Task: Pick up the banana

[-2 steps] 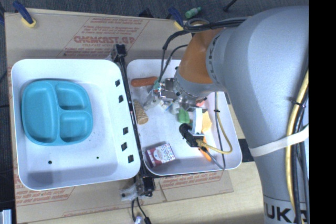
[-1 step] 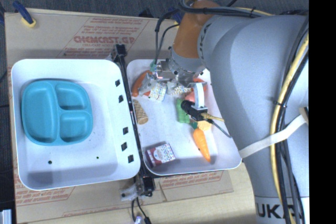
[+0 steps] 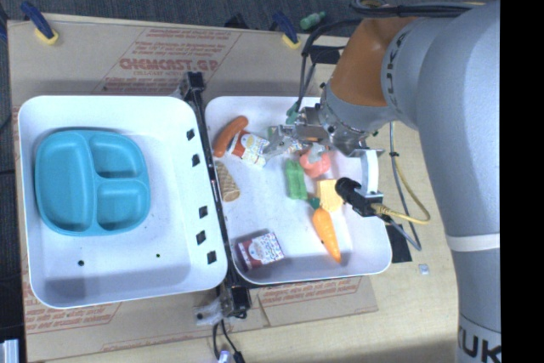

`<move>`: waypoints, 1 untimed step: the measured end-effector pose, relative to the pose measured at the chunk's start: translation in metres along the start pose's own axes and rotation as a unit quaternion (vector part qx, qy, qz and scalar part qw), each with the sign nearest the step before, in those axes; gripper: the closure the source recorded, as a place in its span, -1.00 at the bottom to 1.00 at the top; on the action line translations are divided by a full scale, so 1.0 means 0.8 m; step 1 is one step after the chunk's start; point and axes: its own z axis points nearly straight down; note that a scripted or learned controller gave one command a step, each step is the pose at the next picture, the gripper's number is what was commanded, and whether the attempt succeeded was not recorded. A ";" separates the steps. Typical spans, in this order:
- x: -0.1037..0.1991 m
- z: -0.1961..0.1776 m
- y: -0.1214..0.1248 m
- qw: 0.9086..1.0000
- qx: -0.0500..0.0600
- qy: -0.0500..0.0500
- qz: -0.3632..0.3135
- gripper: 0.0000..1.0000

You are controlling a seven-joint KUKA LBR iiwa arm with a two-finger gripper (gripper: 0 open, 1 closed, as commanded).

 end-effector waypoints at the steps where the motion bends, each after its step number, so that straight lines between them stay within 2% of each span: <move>1: 0.097 -0.029 -0.018 0.994 0.000 0.000 0.108 -1.00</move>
